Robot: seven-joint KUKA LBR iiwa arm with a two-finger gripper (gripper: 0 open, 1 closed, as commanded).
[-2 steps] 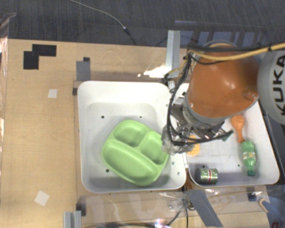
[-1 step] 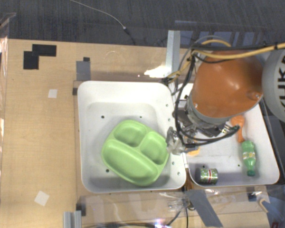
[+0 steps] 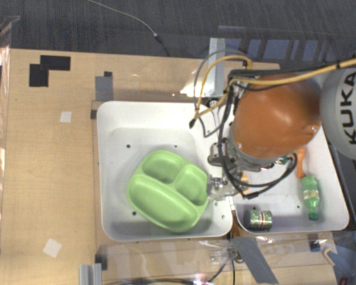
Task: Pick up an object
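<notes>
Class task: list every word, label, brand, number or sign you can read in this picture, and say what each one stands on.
"KUK", reading downward, cut off by the picture's edge: on the grey arm.
Label on the small can in the right bin: too small to read.
Label on the green bottle: too blurred to read.

Green plate, white bins — green bottle

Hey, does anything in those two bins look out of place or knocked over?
The green bottle and the small can both lie on their sides in the right bin. The green divided tray sits askew in the left bin.
</notes>
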